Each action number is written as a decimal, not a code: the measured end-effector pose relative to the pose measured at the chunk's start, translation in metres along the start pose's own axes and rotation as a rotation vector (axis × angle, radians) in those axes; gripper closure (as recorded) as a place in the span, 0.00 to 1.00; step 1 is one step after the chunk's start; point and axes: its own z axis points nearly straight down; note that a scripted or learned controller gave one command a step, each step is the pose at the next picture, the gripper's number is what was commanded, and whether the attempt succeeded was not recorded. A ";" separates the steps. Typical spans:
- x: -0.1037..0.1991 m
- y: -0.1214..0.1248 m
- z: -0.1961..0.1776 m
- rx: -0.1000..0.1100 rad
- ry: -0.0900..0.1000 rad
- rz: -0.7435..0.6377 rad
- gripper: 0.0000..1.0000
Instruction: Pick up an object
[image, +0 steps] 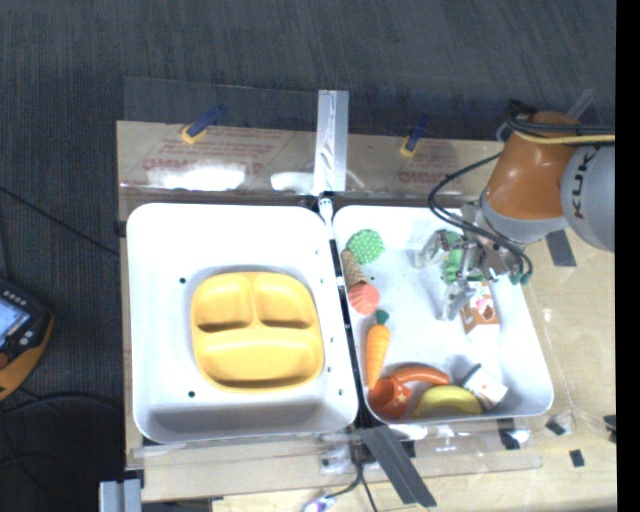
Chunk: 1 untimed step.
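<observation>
Hovering low in the right bin (530, 345), the gripper (462, 290) hides its grip; I cannot tell its state. Nearest, the carrot (377, 347) lies leftward, long axis roughly upright.

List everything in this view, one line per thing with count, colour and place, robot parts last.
left bin: 1, white, left half of the bench
right bin: 1, white, right half of the bench
divided tray: 1, yellow, middle of the left bin
ball: 1, green, top left of the right bin
carrot: 1, orange with green top, along the right bin's left wall
banana: 1, yellow, bottom of the right bin
curved red toy: 1, red-orange, bottom of the right bin, beside the banana
clips: 2, blue and yellow, on the clear sheet behind the bins
arm: 1, grey with orange band, entering from the right
gripper: 1, metallic, low over the right bin's upper right part
</observation>
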 end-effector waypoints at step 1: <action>-0.010 -0.010 0.001 -0.002 0.000 0.118 0.00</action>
